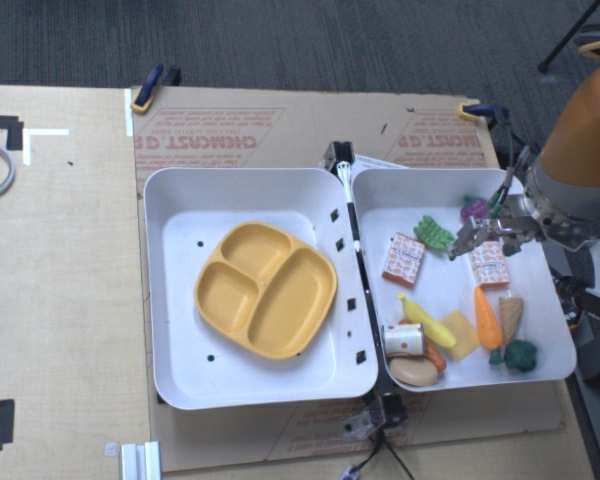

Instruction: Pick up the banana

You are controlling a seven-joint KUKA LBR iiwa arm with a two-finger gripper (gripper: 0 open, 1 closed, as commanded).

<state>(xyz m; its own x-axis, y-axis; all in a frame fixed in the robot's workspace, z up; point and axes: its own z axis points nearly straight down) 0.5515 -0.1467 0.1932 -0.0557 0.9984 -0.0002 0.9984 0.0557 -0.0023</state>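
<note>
Banana (424, 317): lying in the right bin (435, 201), toward its near left part, slanted from upper left to lower right. Hemmed in closely: a small white can (403, 340) just beside its near side, a pale yellow wedge like cheese (460, 333) touching or almost touching its right end, a tan bread roll (413, 371) nearer still, and a bit of orange between roll and wedge, too hidden to name.

Hand (477, 235): hovering over the far right part of the same bin, well apart from the banana, above a red and white carton (490, 265). Fingers: spread or pressed together cannot be told from this slant. Nothing seen pinched. Banana untouched, so the step in hand judged to be the approach.

To do it well: move left and nearer until centred over the banana's middle; turn the wrist so the fingers close across the short width, not along the length; come down into the freer space on the far side, away from can and wedge. Risk judged: a finger landing on the can or wedge and shoving the fruit, or the smooth curved skin slipping out.

Elsewhere in the right bin: a second red and white carton (403, 259) far of the banana, a green bunch (433, 233), something purple (473, 208), an orange carrot (487, 319), a tan cone-like piece (510, 318), and a dark green broccoli-like piece (519, 356) at the near right.

Left bin (180, 298): a yellow divided plate (266, 288) with three compartments, nothing in them. Both bins side by side on cardboard on the counter (60, 298).
</note>
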